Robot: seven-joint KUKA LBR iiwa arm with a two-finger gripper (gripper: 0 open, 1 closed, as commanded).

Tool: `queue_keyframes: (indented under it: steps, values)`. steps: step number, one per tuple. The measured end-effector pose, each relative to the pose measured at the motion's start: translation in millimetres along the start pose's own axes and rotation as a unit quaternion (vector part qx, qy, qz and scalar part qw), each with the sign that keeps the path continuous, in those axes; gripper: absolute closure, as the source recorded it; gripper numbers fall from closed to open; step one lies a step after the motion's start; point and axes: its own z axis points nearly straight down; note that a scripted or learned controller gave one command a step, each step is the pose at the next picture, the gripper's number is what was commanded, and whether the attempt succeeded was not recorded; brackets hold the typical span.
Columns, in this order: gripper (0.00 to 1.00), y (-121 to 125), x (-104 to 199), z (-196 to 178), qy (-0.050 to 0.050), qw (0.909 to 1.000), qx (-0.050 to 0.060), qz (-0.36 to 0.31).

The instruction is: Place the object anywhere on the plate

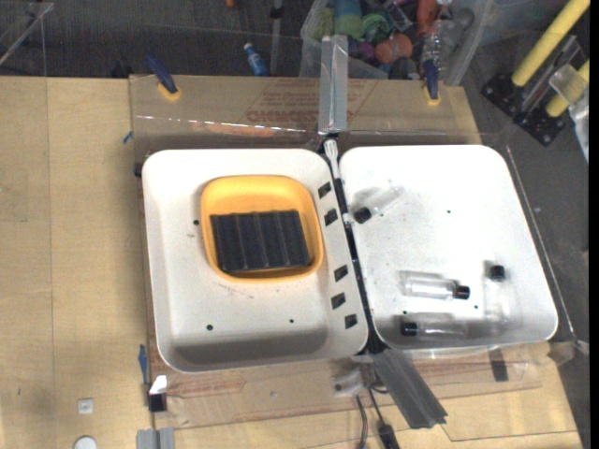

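An orange-yellow plate point(217, 201) with rounded corners lies in the left white bin point(178, 297). A dark, ribbed rectangular object point(260, 239) rests flat on the plate, covering its middle and front part. In the right white bin point(440, 181) lie several clear plastic vials with black caps: one near the divider point(372, 204), one toward the front point(433, 288), one along the front wall point(440, 326) and one at the right point(496, 288).
A row of black clips point(337, 246) runs along the divider between the bins. A clear tub of colourful toys point(393, 12) stands behind the bench. Blue clamps point(165, 80) hold a clear sheet at the back edge.
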Motion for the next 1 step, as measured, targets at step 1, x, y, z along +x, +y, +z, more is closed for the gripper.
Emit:
queue_keyframes:
  steps: [1]
  values:
    - [1.00,0.2,-0.8,0.2,0.000,0.9996,0.000,-0.027]
